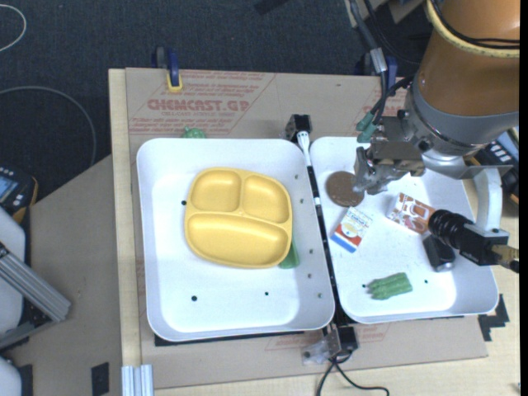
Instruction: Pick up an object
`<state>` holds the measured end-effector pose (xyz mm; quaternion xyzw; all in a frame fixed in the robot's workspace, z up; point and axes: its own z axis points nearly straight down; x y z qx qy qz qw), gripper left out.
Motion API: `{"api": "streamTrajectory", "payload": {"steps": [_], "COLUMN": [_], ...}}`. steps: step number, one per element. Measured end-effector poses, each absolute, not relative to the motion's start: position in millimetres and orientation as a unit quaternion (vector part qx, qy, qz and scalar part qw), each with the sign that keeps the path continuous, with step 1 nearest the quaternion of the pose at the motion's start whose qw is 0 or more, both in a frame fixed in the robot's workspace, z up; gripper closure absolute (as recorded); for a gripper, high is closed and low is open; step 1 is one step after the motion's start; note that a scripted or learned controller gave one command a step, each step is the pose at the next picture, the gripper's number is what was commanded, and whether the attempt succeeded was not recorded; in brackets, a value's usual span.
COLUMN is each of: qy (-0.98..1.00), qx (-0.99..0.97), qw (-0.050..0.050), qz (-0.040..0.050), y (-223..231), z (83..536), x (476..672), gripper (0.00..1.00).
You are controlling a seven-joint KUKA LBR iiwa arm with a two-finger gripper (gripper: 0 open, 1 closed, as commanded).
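I see the claw low in the right bin, at the edge of a brown disc, and from here I cannot tell whether it is open or closed. Near it lie a small white packet, a red wrapper and a green piece. A yellow divided plate sits in the left bin.
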<state>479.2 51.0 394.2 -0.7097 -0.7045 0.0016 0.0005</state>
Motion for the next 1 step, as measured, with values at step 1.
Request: {"api": "streamTrajectory", "payload": {"steps": [1], "qy": [-0.707], "qx": [-0.707], "qw": [-0.001], "qz": [-0.0013], "y": [67.7], "z": [406.3], "x": [479.6], "gripper": [1.0]}}
